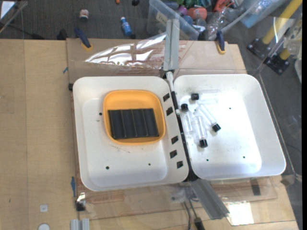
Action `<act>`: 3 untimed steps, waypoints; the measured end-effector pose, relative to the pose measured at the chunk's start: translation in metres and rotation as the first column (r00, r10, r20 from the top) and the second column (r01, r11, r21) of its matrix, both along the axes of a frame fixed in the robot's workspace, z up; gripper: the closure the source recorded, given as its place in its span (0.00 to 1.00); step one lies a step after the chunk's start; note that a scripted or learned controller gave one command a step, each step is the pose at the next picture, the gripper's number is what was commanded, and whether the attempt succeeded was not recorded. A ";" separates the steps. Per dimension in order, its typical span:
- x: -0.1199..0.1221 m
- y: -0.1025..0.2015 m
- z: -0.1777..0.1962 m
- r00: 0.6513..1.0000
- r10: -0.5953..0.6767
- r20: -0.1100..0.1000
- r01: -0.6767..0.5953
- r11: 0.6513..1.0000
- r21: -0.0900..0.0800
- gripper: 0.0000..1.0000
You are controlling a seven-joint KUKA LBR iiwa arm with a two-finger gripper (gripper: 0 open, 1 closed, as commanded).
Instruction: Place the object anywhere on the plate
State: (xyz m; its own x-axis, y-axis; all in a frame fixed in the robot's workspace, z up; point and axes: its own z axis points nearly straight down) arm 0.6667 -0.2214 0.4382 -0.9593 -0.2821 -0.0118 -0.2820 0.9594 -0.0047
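Note:
An orange plate (132,96) with rounded corners lies in the left white bin (93,147), towards its back. A black rectangular ridged object (133,123) rests flat on the plate and covers most of its floor. In the right white bin (249,143), several clear plastic tubes with black caps (200,120) lie in a loose cluster near the left wall.
A row of small black tabs (173,140) runs along the seam between the bins. A metal bar (171,42) and clear plastic sheeting (124,56) sit behind the bins. A tub of colourful toys (201,4) stands on the floor beyond the bench.

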 end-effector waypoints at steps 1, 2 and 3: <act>0.001 0.000 0.000 0.943 0.332 0.000 -0.332 0.943 -0.003 1.00; 0.001 0.000 0.000 0.821 0.571 -0.002 -0.571 0.821 -0.006 1.00; 0.001 0.000 0.000 0.618 0.787 -0.004 -0.787 0.618 -0.008 1.00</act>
State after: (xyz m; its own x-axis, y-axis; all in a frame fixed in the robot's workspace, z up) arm 0.6681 -0.2214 0.4378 -0.3705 -0.9288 -0.0059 -0.9287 0.3705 -0.0110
